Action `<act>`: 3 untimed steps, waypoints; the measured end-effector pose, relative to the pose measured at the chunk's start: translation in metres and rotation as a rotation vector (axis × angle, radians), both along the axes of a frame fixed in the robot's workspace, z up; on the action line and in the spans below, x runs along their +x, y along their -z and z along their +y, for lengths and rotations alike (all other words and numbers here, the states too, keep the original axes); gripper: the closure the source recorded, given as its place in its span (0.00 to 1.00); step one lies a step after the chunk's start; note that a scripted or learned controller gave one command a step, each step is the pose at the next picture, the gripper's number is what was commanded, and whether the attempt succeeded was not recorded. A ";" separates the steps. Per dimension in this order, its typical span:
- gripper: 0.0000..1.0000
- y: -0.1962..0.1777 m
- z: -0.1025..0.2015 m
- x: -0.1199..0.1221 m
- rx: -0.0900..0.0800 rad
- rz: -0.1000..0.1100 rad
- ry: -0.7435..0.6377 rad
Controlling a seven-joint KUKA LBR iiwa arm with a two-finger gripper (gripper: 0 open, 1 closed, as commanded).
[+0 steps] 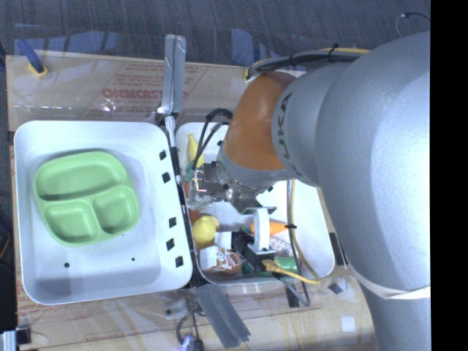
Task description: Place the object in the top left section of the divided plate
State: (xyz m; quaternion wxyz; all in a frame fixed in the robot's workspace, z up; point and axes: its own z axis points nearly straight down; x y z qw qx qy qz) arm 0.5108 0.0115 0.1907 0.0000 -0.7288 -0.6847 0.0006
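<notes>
Obs. 1: The divided plate (86,196) lies flat in the left bin (95,273), towards its far-left part. It is pale green and glossy, with rounded corners and three moulded sections. One long section runs along the far side and two smaller ones sit side by side on the near side. It is turned slightly, so its right end lies nearer the camera than its left end.

Obs. 2: My arm (365,159) reaches in from the right and covers most of the right bin (313,229). The orange band (252,126) hangs over that bin's far half, well apart from the plate.

Obs. 3: My jaws point down into the right bin, under the wrist. My own body hides them, so I cannot tell how far apart they are or whether they have hold of anything.

Obs. 4: The loose items I can make out all lie in the right bin. A round yellow fruit (205,229) sits near the wall between the bins. A brown-and-white packet (221,260) lies just beside it on the near side. An orange item (272,229) lies to the right of the fruit, and a green item (287,266) lies at the near edge. A long yellow piece (191,151) is at the far left corner. I cannot tell which of these is the object for the plate.

Obs. 5: Both bins rest on a tan surface (131,86) with red print.
</notes>
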 end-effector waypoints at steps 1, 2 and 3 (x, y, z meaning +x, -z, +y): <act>0.00 0.000 0.000 0.000 0.000 0.000 0.000; 1.00 -0.009 0.000 0.000 -0.001 0.000 -0.006; 1.00 0.000 0.072 -0.035 0.001 0.007 0.208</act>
